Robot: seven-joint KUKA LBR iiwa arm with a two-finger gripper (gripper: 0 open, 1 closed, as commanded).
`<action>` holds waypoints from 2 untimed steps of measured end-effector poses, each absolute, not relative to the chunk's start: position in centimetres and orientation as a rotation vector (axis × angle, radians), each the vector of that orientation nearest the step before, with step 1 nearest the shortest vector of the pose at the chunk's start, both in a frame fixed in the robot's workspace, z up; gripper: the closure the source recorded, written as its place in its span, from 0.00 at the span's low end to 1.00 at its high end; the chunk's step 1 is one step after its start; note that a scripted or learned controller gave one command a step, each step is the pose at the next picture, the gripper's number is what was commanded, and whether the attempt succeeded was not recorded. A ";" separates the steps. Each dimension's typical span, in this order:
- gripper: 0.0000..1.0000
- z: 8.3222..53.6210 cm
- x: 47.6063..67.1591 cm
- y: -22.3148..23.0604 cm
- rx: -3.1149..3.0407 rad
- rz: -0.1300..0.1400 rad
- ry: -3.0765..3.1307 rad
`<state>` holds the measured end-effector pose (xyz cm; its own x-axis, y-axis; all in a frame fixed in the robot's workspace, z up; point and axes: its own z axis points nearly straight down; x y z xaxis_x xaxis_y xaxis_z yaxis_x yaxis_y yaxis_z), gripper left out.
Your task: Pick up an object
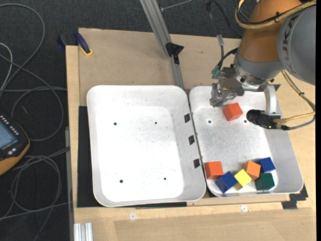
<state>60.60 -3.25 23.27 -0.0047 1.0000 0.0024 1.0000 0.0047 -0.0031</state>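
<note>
The gripper is hanging over the far end of the right bin, its dark fingers pointing down toward the bin floor, and whether they are spread or closed cannot be told from this angle. Just beside the jaws, on the side toward the bin's outer wall and slightly nearer the camera, a red-orange cube is lying on the white floor; it is sitting tilted and does not appear to be between the jaws. Well away from the jaws, along the near wall of the same bin, the remaining blocks are crowding together: an orange-red cube at the inner end, then a blue cube, a yellow cube, an orange cube, a second blue cube and a dark green cube at the outer end, several of them touching. On the opposite side of the jaws, across the divider where the two rims are meeting, the left bin is showing its speckled white floor. The grey arm with its orange band is rising behind the jaws.
</note>
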 end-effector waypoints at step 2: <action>1.00 24.0 56.2 6.8 -2.211 -0.001 -2.226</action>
